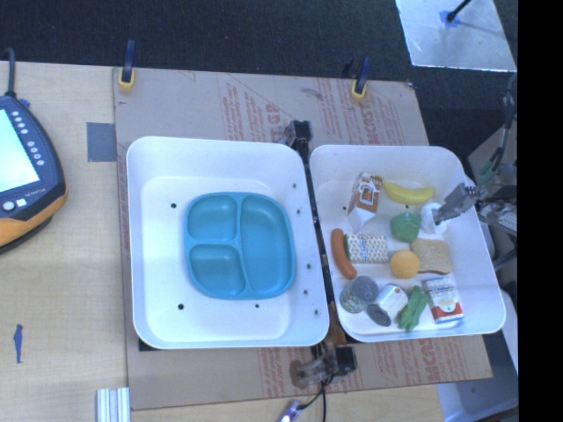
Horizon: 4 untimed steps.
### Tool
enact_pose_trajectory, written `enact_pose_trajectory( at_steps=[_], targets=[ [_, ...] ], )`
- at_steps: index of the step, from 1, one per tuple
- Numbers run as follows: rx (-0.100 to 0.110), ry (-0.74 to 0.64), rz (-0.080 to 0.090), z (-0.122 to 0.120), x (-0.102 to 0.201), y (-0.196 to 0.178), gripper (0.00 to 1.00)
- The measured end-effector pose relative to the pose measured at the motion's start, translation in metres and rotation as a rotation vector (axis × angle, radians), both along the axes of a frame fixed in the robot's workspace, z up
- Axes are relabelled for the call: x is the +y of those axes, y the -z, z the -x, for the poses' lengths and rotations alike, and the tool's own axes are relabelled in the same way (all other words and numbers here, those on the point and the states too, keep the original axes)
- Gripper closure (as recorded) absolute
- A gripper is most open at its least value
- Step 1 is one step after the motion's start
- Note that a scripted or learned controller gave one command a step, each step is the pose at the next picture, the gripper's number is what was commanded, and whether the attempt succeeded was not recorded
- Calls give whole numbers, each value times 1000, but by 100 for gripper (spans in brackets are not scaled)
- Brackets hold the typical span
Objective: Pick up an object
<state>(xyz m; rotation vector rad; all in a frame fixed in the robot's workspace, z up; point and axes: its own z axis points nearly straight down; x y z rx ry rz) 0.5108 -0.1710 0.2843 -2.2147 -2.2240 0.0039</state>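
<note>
Cardboard covers the wooden counter (70, 306) under two white bins, the left bin (149, 236) holding a blue divided plate (239, 244), the right bin (475, 271) toy food, the tool (453, 205) at its far-right rim, grip unreadable.

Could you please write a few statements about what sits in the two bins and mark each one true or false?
1. The blue divided plate lies in the left bin. True.
2. The banana lies in the left bin. False: it lies in the right bin, near its far edge.
3. The sausage lies at the right bin's left side, beside the wall between the bins. True.
4. The gripper hangs over the blue plate. False: it is at the right bin's right side, near the green object.
5. The orange ball sits beside the bread slice. True.
</note>
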Motion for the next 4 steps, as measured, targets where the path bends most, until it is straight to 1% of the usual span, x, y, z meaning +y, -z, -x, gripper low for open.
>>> enact_pose_trajectory(
  at_steps=[1,2,3,4],
  targets=[
    [4,-2,0,-44,39,168,0],
    [1,-3,1,-92,72,193,0],
    [-1,0,0,-123,69,192,0],
    [-2,0,0,-146,61,192,0]
  ],
)
